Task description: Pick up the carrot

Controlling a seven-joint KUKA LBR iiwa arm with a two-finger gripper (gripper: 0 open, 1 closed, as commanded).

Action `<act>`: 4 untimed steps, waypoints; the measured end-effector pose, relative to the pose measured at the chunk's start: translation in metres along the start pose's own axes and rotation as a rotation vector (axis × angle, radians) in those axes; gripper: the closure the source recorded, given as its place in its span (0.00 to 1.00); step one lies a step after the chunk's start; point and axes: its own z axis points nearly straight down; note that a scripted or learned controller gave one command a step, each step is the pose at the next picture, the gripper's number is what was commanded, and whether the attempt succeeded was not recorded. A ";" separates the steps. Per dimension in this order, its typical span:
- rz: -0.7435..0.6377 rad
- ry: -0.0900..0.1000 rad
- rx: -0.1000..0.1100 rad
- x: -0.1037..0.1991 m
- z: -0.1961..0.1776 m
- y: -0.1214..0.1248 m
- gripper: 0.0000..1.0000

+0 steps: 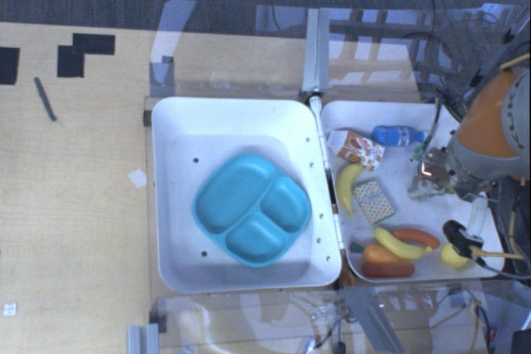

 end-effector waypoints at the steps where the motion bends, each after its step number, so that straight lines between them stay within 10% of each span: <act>1: 0.284 -0.001 0.001 -0.034 -0.001 -0.050 1.00; 3: 1.061 -0.002 0.004 -0.036 0.001 -0.002 1.00; 4: 1.006 -0.001 0.003 -0.051 0.000 -0.045 1.00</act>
